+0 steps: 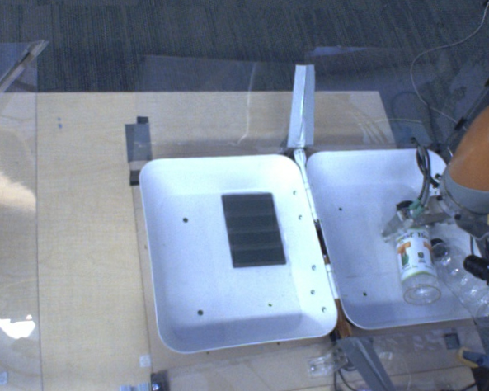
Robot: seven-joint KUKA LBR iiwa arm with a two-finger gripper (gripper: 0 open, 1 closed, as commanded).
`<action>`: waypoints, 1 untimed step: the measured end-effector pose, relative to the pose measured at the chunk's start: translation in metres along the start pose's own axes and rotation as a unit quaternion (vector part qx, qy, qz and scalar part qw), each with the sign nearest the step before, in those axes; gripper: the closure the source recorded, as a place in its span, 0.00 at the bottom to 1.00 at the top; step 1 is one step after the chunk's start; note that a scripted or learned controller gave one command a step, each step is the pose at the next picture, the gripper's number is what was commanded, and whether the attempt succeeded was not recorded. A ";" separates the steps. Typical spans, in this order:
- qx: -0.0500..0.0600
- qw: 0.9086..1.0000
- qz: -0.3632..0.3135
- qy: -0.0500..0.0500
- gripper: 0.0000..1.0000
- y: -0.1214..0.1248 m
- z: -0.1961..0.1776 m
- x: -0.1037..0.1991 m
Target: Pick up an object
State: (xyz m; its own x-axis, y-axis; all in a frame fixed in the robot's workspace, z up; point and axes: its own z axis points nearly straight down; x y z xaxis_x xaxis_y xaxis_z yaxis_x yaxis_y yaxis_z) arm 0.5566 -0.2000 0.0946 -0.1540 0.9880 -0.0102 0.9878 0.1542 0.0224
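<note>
White-labelled bottle (416, 258) lies near the right bin's (354, 225) right edge, gripper (417, 215) just above it. Finger state cannot be told; the approach step seems underway, calling for descent onto the bottle.

One fixed camera overhead—slanted down (fairly near)—on both bins (226, 171).

No legible text anywhere. Small clear plastic bottle (416, 263) lying in right-hand shallow white bin (354, 225) carries white label with orange and green markings; print too small and blurred to read, no brand or number made out. Dark grey ribbed rectangular pad (253, 229) in left-hand shallow white bin (183, 269) bears no lettering.
</note>
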 end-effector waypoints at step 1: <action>-0.002 0.998 -0.068 0.003 0.00 -0.007 0.000 -0.002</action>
State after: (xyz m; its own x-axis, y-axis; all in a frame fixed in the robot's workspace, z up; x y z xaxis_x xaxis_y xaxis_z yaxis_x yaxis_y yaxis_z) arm 0.5503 -0.2028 0.0943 -0.2872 0.9578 -0.0077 0.9575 0.2873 0.0244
